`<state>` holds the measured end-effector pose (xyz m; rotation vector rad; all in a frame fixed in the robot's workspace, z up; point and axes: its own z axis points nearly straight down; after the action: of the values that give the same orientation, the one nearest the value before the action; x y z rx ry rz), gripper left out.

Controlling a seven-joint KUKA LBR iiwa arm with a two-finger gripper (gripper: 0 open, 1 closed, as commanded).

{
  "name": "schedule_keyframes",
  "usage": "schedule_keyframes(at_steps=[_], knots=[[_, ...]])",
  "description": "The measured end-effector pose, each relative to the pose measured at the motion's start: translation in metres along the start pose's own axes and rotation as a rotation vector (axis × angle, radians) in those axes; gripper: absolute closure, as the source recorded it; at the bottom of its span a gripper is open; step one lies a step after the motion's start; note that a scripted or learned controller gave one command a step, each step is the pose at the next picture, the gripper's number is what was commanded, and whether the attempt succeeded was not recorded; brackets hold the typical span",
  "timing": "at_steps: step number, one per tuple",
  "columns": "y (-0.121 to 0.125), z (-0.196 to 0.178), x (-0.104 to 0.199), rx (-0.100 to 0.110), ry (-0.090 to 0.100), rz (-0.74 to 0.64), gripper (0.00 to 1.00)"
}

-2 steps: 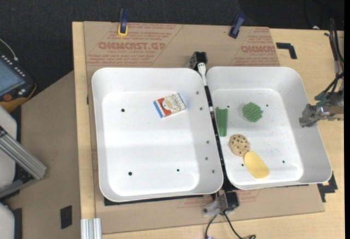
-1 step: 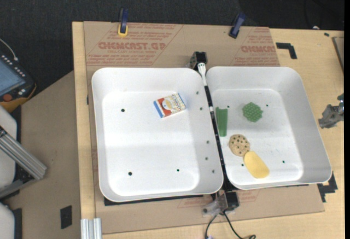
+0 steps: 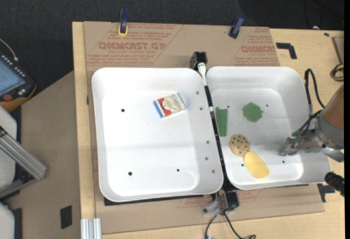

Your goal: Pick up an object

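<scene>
My gripper (image 3: 289, 147) is reaching in from the right, sitting low over the right side of the right-hand shallow white bin (image 3: 284, 76). Its metal tips are pointing left toward the middle of that bin, but they are small and blurred together, so I cannot tell how they are set, and I am seeing nothing between them.

Nearest to me is the smooth yellow oval piece, like a plastic lemon or potato (image 3: 255, 165), lying near the front of this bin, left of my tips and apart from them. I am judging it light and stiff but rounded and slick, so I would be taking it across its narrow width, near the middle, to keep it from squirting out. Touching its far-left end is the round tan cookie-like disc with dark specks (image 3: 238, 144); it is looking flat and low, hard to get under. Farther back, the round green knobbly disc (image 3: 252, 111) is lying alone, and the flat green rectangular strip (image 3: 221, 121) is lying just beside the bin's left wall, awkward for a pinch there.

In the left-hand white bin (image 3: 109, 123), well apart from me, the small red, white and blue printed carton (image 3: 169, 105) is lying flat; I am judging it light, with square sides that would be offering an easy grip.
</scene>
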<state>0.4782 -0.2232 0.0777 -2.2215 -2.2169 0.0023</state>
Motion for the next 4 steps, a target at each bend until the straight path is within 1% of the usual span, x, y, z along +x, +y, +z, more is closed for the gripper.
schedule_keyframes(at_steps=[1,2,3,4], knots=[[0.092,-0.166,0.047,-0.023,-0.007,-0.012,1.0],[0.044,-0.125,-0.001,0.0,0.0,0.0,1.0],[0.0,-0.251,-0.002,-0.015,-0.007,-0.001,1.0],[0.001,-0.273,-0.001,-0.008,-0.004,-0.003,1.0]])
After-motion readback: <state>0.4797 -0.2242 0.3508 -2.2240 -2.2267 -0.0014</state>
